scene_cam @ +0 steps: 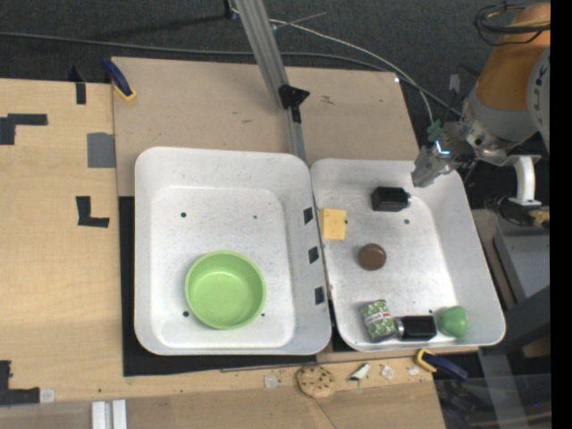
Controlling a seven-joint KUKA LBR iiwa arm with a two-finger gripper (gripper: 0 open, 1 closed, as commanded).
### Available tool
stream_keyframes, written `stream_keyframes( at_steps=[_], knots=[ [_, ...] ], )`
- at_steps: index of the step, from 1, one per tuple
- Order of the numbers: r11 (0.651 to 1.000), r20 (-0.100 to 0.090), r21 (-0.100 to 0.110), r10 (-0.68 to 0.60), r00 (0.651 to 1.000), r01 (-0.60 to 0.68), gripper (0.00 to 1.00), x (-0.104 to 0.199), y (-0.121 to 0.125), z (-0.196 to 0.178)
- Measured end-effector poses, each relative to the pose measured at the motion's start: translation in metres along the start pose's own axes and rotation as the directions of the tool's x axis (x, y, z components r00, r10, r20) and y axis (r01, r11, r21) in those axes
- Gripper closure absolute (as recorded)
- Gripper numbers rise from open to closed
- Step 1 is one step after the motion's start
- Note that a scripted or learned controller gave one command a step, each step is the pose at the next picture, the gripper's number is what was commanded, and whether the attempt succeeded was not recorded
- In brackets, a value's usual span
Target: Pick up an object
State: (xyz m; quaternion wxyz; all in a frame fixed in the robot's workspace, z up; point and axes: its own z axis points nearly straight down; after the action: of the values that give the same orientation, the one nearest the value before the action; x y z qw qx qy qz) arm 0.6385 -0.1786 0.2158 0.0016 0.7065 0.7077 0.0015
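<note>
Two shallow white bins are seen side by side on the table (214,105), the left bin (152,239) and the right bin (465,239). In the left bin a green bowl (225,290) is set upright toward the 7 o'clock corner of the floor. The right bin carries several small things: a black block (390,198) near its far wall, a yellow piece (333,223) against its left wall at about 9 o'clock from the block, a brown round object (373,256) at the middle of the floor, and along the near wall a green patterned packet (377,319), a black and silver object (416,328) just beside it, and a green rounded object (453,321) in the near right corner. The arm (509,88) is brought in from the right, and the jaws, taken here as the gripper (427,170), are placed over the far right corner of the right bin. The black block, the nearest thing to be picked, lies at roughly 8 o'clock from the jaws, close by but apart from them, and nothing is seen between them. Whether the jaws are spread or closed cannot be told, since they are small and perhaps foreshortened at this slant. A cookie-like disc (314,381) is seen on the table just outside the bins' near edge.
</note>
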Motion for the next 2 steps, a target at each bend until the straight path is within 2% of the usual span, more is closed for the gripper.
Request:
stream_keyframes(
  at_steps=[1,2],
  knots=[
    [1.000,-0.003,0.008,-0.003,1.000,0.003,1.00,0.058,-0.014,-0.003],
    [1.000,-0.003,0.008,-0.005,1.000,0.005,1.00,0.116,-0.012,-0.011]
  ],
)
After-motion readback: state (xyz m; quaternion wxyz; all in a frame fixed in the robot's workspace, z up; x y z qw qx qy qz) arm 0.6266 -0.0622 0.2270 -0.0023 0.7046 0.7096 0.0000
